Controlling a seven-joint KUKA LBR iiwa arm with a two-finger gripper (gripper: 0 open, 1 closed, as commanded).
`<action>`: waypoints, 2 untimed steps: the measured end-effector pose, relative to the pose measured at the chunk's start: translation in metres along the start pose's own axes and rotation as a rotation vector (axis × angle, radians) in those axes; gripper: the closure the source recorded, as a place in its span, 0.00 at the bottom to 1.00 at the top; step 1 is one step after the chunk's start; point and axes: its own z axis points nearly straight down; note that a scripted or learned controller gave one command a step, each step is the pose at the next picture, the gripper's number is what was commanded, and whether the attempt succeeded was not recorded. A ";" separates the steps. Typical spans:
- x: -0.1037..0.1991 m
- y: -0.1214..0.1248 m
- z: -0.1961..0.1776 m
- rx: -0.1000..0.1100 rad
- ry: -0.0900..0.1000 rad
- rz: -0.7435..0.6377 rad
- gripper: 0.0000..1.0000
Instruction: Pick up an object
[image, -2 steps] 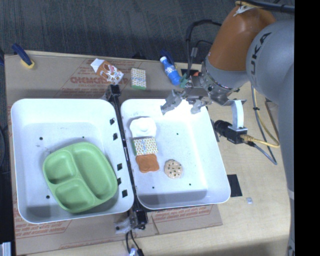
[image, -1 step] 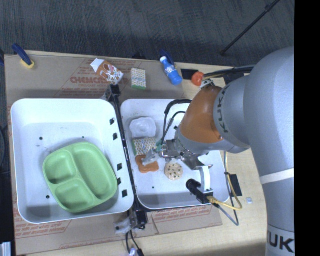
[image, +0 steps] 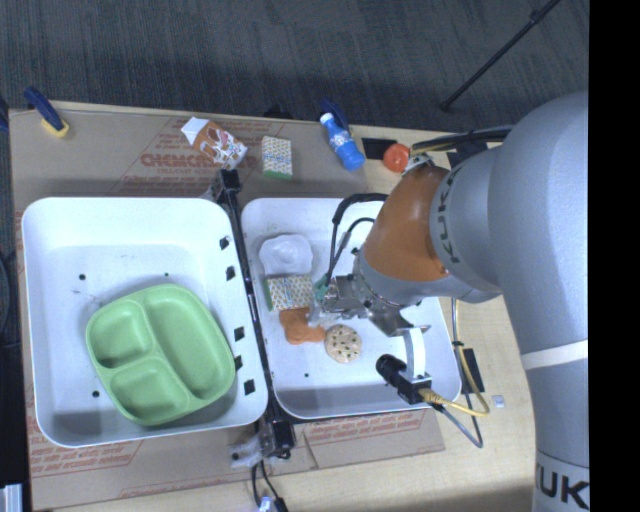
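Where the bench is viewed from above, two shallow white bins of smooth moulded plastic are recorded side by side: the left bin (image: 50, 300) across the left half of the frame, the right bin (image: 300, 400) at centre.

Left bin: one pale green compartment tray (image: 158, 352), matte, rounded, divided into three wells, lying in the lower part of the bin.

Right bin, upper left to lower centre: a whitish translucent lump (image: 285, 253); just below it a small patterned packet (image: 291, 291), flat and rectangular; below that an orange object (image: 299, 326), soft-edged and irregular; just to its right a round tan cookie (image: 343, 344) dotted with dark specks.

Bench, upper edge of the frame: a crumpled printed wrapper (image: 212, 143), a small patterned cube (image: 277, 157), a blue bottle (image: 342, 141) lying tilted, an orange ball (image: 397, 156), a blue-and-yellow clip (image: 46, 112) at upper left.

Arm: grey, glossy, with an orange band, entering from the right edge. The gripper (image: 326, 301) is located over the right bin, just beside the patterned packet and the orange object. Its opening cannot be told from this view, and nothing is seen held.
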 end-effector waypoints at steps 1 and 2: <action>-0.031 -0.050 -0.123 -0.001 0.000 0.008 1.00; -0.074 -0.054 -0.109 0.003 0.001 0.008 1.00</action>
